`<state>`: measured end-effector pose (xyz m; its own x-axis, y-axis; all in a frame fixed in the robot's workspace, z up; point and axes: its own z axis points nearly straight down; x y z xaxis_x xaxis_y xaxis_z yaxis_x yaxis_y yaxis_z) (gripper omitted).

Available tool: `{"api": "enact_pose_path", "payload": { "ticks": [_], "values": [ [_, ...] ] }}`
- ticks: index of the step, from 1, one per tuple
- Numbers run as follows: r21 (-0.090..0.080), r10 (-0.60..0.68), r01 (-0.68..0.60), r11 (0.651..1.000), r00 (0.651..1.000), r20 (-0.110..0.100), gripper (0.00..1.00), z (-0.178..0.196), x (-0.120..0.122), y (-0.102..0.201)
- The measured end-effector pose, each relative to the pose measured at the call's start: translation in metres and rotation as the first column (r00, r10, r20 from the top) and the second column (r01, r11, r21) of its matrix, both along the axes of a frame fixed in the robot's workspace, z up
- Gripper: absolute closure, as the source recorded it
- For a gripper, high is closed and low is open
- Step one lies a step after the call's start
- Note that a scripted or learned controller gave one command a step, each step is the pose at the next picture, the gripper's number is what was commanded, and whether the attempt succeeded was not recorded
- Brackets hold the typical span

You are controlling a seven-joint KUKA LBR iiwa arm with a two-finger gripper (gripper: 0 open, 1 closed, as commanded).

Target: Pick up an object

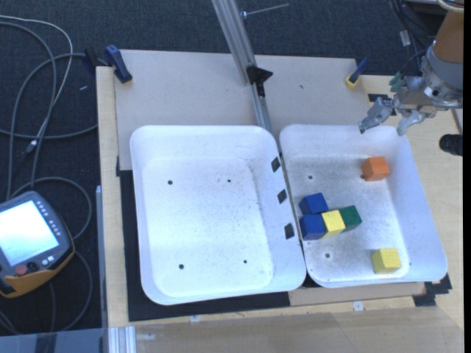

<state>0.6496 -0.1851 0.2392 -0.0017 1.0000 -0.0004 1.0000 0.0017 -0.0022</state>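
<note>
Orange block [375,168] in right bin [419,197] | gripper [388,122] above, apart, fingers open

Two bins sit side by side on the bench [184,87]. The left bin [147,153] holds no blocks. In the right bin [419,197], one block [375,168] lies toward the far right. A cluster of four blocks [329,218] touches near the middle, left of centre. Another block [385,259] lies at the near right. The gripper [388,118] hangs over the right bin's far edge. A pendant [29,241] lies left of the bench.

The arm reaches in from the right, its hand [388,121] empty, fingers spread apart.
</note>
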Motion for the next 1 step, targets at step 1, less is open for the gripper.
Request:
{"api": "enact_pose_path", "payload": {
  "ticks": [1],
  "values": [
    [0.002,-0.003,0.003,1.0,1.0,-0.007,0.0,-0.1117,0.0137,-0.0255]
  ]
}}
